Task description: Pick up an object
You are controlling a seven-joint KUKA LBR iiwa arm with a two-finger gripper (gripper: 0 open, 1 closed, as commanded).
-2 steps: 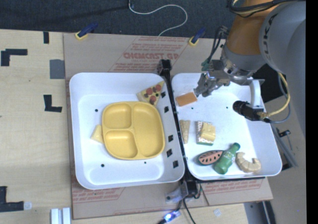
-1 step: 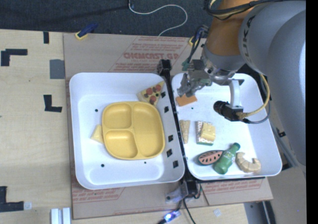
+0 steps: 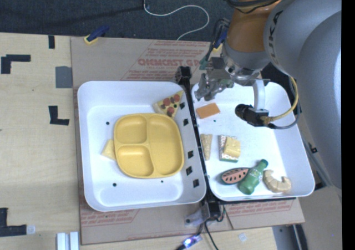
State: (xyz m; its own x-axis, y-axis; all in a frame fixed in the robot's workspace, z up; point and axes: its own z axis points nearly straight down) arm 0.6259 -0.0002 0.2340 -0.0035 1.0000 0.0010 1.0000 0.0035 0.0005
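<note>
My gripper [image 3: 206, 91] hangs over the far left corner of the right bin [image 3: 288, 132], just above and left of an orange flat piece [image 3: 208, 111]. Nothing shows between its fingers. Further forward in that bin lie a pale cracker strip [image 3: 206, 146], a sandwich piece [image 3: 229, 148], a watermelon slice [image 3: 233, 175], a green bottle [image 3: 252, 177] and a beige pastry [image 3: 276, 181]. In the left bin [image 3: 94, 188] a yellow divided plate [image 3: 148, 144] sits over a yellow wedge [image 3: 108, 148], with a pizza slice [image 3: 170, 105] at its far right.
A black divider [image 3: 190, 132] with clips runs between the two bins. A black camera module [image 3: 250, 115] with cable hangs off the wrist over the right bin. A cardboard sheet [image 3: 111, 60] lies under the bins, and a white cable [image 3: 166, 10] runs behind.
</note>
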